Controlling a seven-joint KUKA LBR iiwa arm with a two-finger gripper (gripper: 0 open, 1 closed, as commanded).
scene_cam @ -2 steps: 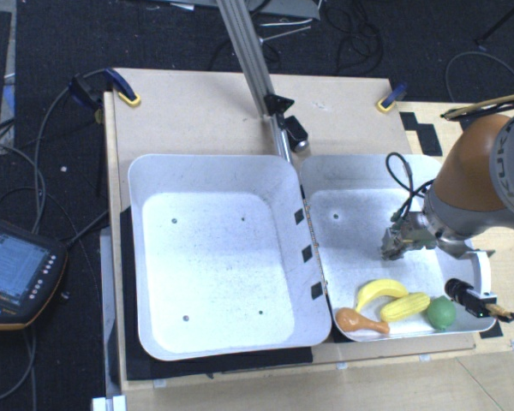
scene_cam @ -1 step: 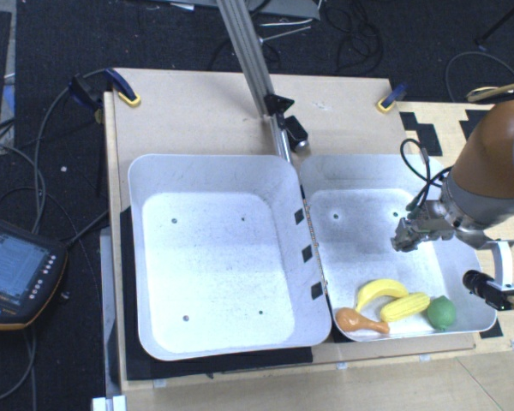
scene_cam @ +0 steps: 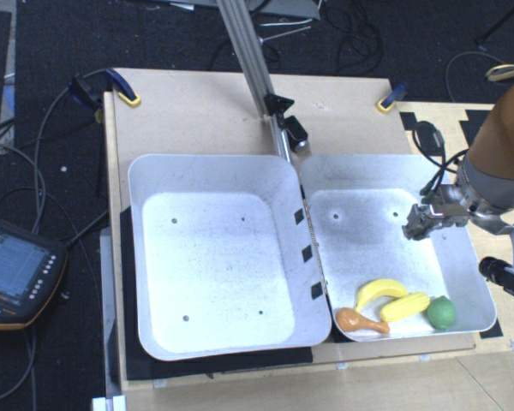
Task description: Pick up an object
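Gripper (scene_cam: pixel 418 223) sits over the right bin (scene_cam: pixel 360 204), right of frame centre, above bare floor; can't tell how the jaws stand, that end is a dark blob at this resolution, and nothing visibly held. Candidates are all bunched in the lower right corner of that bin: two bananas (scene_cam: pixel 394 299) lying touching, an orange pear-shaped piece (scene_cam: pixel 360 320) just left of them against the bin's front edge, a green ball (scene_cam: pixel 442 312) just right. They look like light, stiff plastic toy fruit, probably slick. Ball likely to roll or squirt out; I'd go for the upper banana, across its middle. Crowding plus the near wall limits approach. Arm is cut off at the right edge. Left bin (scene_cam: pixel 214 264) on the worktop (scene_cam: pixel 197 110) holds no candidates.
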